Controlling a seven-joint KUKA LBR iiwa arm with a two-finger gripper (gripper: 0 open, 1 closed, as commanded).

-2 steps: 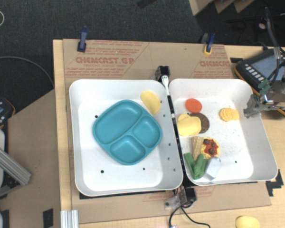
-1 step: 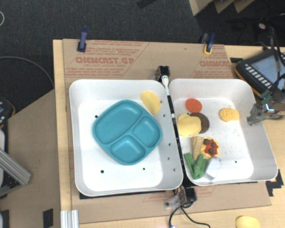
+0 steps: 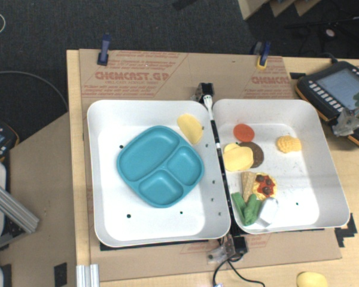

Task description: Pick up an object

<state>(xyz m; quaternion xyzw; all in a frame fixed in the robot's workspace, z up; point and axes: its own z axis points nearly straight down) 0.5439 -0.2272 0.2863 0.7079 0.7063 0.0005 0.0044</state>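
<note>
A: left shallow white bin point(image 3: 107, 214) contents?
B: teal three-compartment plastic plate point(image 3: 160, 166), pale yellow wedge point(image 3: 191, 128) touching its upper right rim.
A: right white bin point(image 3: 323, 178)?
B: red disc point(image 3: 244, 132), brown disc point(image 3: 255, 154) under a yellow block point(image 3: 237, 158), orange corn-like piece point(image 3: 288, 143), pizza slice point(image 3: 260, 186), green pods point(image 3: 248, 208).
A: fingers?
B: can't tell.

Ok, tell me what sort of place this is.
Probably a robotics lab test bench: two white bins clamped onto a board, toy food with a blue divided plate, and a teach pendant alongside.

teal tray point(image 3: 160, 166), white bins point(image 3: 105, 160), perhaps red disc point(image 3: 243, 132)
</note>
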